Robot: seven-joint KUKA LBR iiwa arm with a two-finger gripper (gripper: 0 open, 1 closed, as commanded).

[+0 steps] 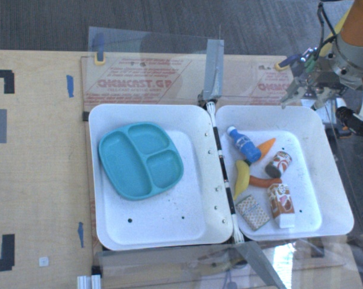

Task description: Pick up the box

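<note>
Claw [303, 96], fingers apart and holding nothing, above the right bin's [336, 172] far rim: lower it squarely over the box [281, 204], clear of the neighbouring pouch [253, 212]

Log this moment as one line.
phase: approach | gripper: open, above right bin's far edge, holding nothing | box: in right bin, near banana, untouched

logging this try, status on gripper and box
Gripper open, above right bin's far rim. Box untouched, near front. Orange carrot touching it.
</note>
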